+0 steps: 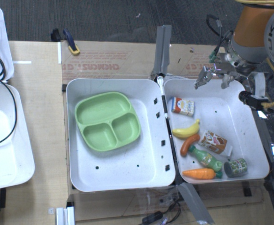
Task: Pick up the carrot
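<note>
The carrot [199, 174] is orange with a green stub and lies flat at the front edge of the right bin [249, 125]. It rests just in front of a green bottle [206, 157]. My gripper [212, 82] hangs over the far rim of the right bin, well behind the carrot. Its two fingers [200, 82] stand apart, open, with nothing between them.
The right bin also holds a small carton [182, 106], a banana [186, 130], a red-orange sausage-like piece [189, 145], a juice box [214, 142] and a green can [236, 168]. A green divided plate [108, 121] lies in the left bin [80, 168]. A grey divider post [163, 50] stands between the bins.
</note>
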`<state>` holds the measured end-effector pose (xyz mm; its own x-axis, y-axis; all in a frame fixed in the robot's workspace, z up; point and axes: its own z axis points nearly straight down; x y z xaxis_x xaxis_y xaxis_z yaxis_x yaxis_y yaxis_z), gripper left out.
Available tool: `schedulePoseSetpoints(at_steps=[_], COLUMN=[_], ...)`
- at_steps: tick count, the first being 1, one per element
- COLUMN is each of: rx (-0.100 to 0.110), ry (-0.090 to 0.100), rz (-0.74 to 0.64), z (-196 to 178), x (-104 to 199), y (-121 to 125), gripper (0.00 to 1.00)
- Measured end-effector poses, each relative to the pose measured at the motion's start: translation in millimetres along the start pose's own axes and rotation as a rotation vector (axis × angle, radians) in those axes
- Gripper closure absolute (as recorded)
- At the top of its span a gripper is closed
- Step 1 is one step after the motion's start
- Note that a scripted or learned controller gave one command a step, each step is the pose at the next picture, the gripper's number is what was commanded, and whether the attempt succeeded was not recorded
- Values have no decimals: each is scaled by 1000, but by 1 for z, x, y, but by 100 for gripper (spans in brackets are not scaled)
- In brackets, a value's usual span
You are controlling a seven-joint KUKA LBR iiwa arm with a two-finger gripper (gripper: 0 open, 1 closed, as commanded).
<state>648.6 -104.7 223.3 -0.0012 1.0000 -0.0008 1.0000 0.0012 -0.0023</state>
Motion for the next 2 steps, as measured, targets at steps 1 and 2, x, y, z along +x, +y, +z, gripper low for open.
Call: schedulePoseSetpoints(at_steps=[1, 2], rx=[1, 0], ry=[0, 1], rz=[-18, -274], z=[33, 33], x=[31, 13], y=[-80, -157], gripper=[0, 0])
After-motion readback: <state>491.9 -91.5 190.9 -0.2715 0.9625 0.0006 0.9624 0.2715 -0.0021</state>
